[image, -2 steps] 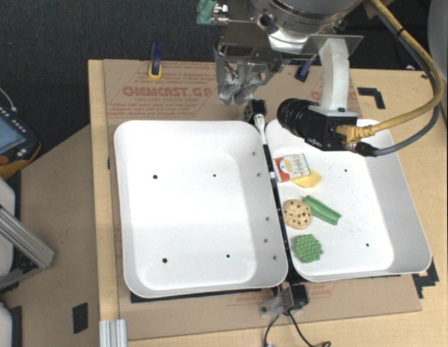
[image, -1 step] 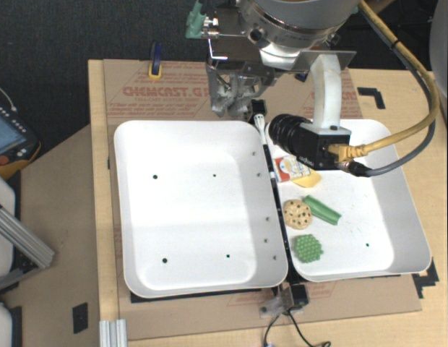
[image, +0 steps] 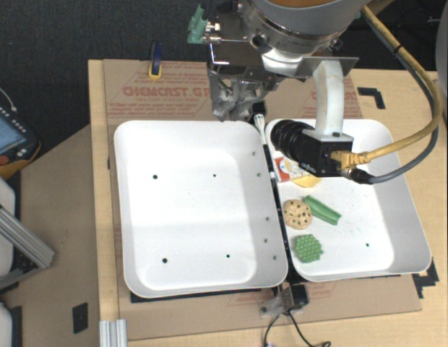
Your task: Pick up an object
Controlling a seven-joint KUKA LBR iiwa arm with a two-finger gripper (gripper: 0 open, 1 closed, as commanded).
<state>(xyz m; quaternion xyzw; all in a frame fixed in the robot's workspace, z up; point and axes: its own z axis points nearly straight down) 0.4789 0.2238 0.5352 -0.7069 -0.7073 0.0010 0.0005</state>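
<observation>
The robot arm hangs over the far edge of 2 white bins on a cardboard-covered bench, its gripper poised above the back rim where the bins meet; whether it is open or closed cannot be told from here, and nothing can be seen held in it. A black camera unit on a white bracket juts from the wrist over the right bin. The objects lie in that bin, nearer the viewer than the gripper and to its right: a round cookie, a green stick touching it, a green bumpy ball just below, and a red-and-white item partly hidden under the camera. The left bin sits just beside and below the gripper.
</observation>
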